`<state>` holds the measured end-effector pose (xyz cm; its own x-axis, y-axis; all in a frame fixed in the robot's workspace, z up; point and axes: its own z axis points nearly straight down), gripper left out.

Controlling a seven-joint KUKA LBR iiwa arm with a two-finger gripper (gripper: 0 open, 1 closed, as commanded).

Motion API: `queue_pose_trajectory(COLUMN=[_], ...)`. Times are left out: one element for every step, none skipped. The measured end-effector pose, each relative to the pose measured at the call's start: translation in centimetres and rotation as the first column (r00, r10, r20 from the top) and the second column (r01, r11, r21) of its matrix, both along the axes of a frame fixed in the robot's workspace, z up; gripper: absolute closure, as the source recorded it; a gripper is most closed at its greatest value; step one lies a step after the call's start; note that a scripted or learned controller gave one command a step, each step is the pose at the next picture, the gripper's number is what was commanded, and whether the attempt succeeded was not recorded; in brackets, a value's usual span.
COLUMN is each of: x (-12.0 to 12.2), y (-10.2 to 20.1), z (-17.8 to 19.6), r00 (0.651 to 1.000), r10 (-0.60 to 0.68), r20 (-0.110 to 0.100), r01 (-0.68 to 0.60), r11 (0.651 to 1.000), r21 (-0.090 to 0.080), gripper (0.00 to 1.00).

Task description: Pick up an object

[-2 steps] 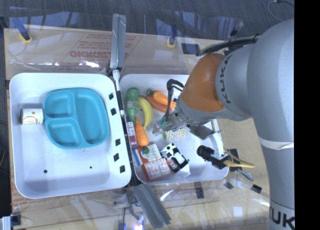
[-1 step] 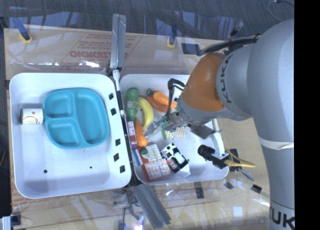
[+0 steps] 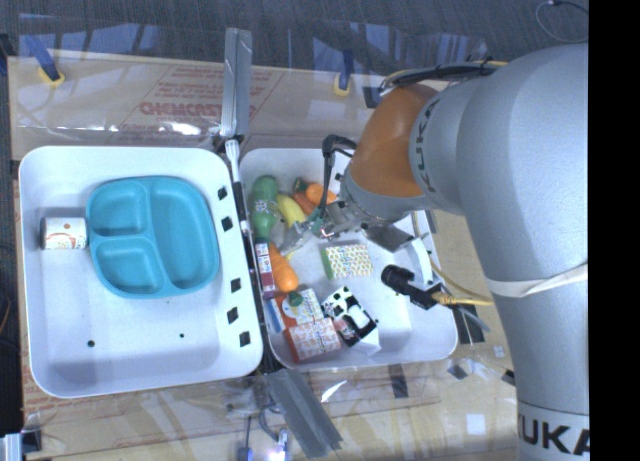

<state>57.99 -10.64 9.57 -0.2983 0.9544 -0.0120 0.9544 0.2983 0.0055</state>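
The right bin (image 3: 430,344) holds a jumble of small things. A green bottle (image 3: 263,199), a yellow banana-like piece (image 3: 290,211) and an orange piece (image 3: 316,193) lie at its far left. My gripper (image 3: 308,229) hangs low over this cluster, just right of the green bottle and near the yellow piece. Nothing is clearly seen held in it. Nearer the front lie an orange item (image 3: 284,275), a pale patterned box (image 3: 347,260), a black-and-white toy (image 3: 347,307) and a red printed box (image 3: 312,335).
The left bin (image 3: 120,354) carries a blue divided plate (image 3: 155,234) and a small printed cup (image 3: 63,234) at its left wall. A grey divider rail (image 3: 237,89) runs between the bins. The arm's bulk (image 3: 500,159) covers the right bin's far right side.
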Motion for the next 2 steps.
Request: queue_pose_trajectory(x=[-0.1, -3.6], y=[0.2, 5.1], z=[0.9, 14.3], r00=[1.0, 0.993], r10=[0.005, 0.119], r20=[-0.005, -0.009], r01=[-0.005, -0.119], r11=[1.0, 0.993], r21=[0.004, 0.01], gripper=[1.0, 1.0])
